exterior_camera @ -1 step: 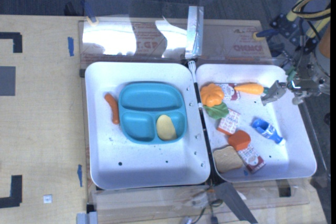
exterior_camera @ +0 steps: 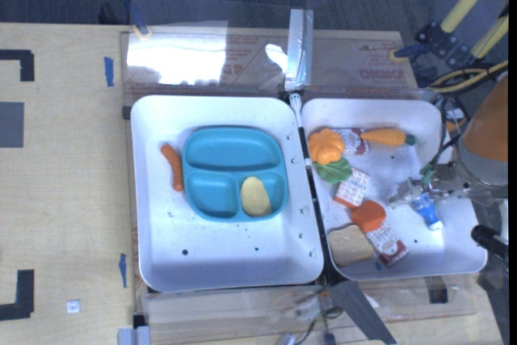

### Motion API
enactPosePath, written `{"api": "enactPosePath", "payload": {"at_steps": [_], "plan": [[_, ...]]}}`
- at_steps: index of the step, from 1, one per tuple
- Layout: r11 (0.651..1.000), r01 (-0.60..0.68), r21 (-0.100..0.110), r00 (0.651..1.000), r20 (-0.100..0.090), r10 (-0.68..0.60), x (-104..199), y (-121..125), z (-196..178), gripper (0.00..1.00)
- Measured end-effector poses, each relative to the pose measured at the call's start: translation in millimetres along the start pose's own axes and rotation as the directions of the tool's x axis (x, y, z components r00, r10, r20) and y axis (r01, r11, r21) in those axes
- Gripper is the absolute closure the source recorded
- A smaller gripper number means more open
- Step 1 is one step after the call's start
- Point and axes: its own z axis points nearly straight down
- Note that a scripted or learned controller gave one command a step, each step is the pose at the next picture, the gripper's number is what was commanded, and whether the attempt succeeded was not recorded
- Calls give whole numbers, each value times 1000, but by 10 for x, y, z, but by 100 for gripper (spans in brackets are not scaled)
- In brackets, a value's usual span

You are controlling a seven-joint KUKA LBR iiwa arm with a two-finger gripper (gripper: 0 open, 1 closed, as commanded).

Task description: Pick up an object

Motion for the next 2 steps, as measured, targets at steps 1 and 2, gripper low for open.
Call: {"api": "enactPosePath", "payload": {"at_steps": [1, 2], "plan": [[1000, 0, -13, 1000, 4, 0, -12, 38, -152, 100], [972, -234, -19, 972, 0, 234, 308, 378, -1406, 100]]}}
